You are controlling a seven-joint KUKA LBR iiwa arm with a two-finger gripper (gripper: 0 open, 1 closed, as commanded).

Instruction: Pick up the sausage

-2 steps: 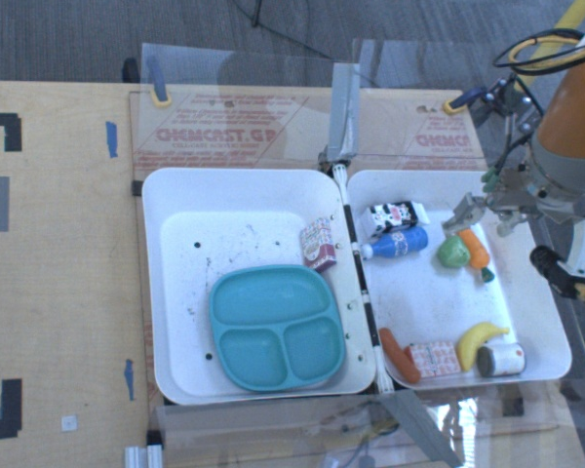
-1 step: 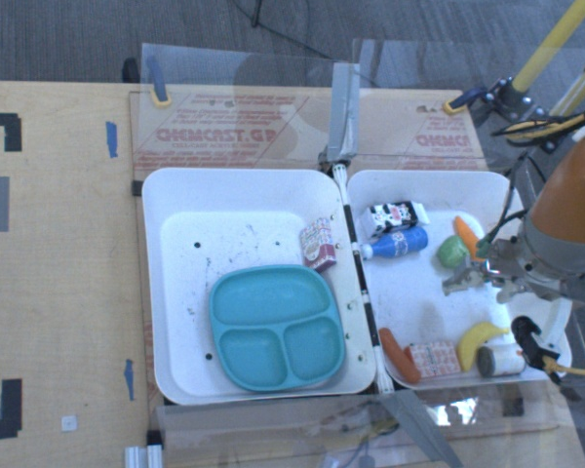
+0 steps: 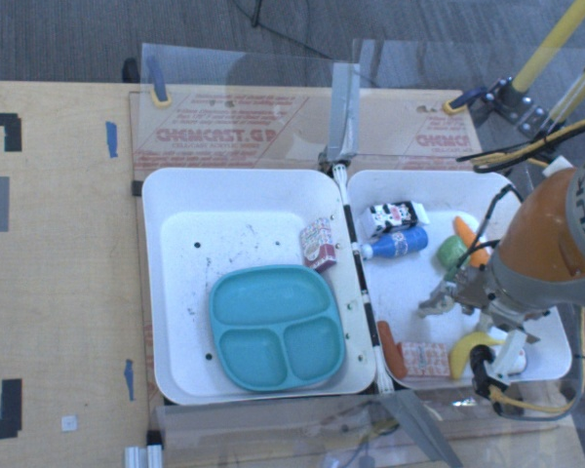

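Although parked over the right bin (image 3: 556,354), fingers (image 3: 439,303) hang clear of the sausage (image 3: 391,348), which lies down and to the view's left of them, near but not touching. Released or clenched: cannot tell, tips too small and blurred. Nothing visible between them. Sausage: reddish-brown, short, smooth, resting on the bin floor at the lower left corner, tight against the wall beside the divider, long axis roughly parallel to that wall. Pink packet (image 3: 426,359) just beside it on the right. Judged: approach needs a shift toward that corner, jaws closing across the short axis; wall crowds one side.
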